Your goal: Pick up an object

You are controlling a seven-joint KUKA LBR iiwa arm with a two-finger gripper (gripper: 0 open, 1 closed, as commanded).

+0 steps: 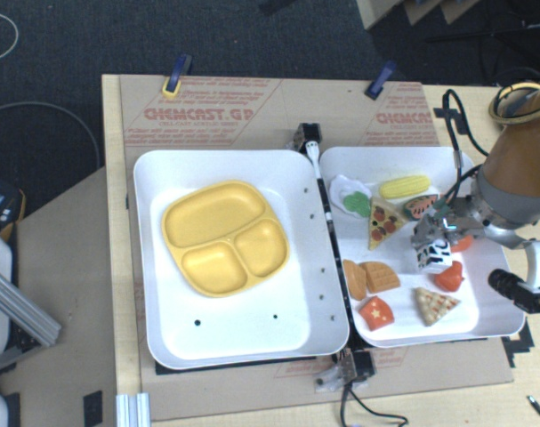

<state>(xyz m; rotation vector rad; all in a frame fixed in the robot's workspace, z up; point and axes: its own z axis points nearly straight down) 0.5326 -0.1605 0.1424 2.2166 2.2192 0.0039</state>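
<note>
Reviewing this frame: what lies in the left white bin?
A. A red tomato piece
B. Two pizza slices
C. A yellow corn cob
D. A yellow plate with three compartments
D. The yellow three-compartment plate sits alone in the left white bin, while the toy foods, such as the yellow corn cob, lie in the right white bin.

My gripper (432, 237) is down in the right bin (483, 323), right by a black and white toy (435, 254). Near that toy are a corn (404, 186), two pizza slices (384, 221), bread (371, 278) and red bits. The left bin (154, 238) has a yellow tray (223, 237).
</note>
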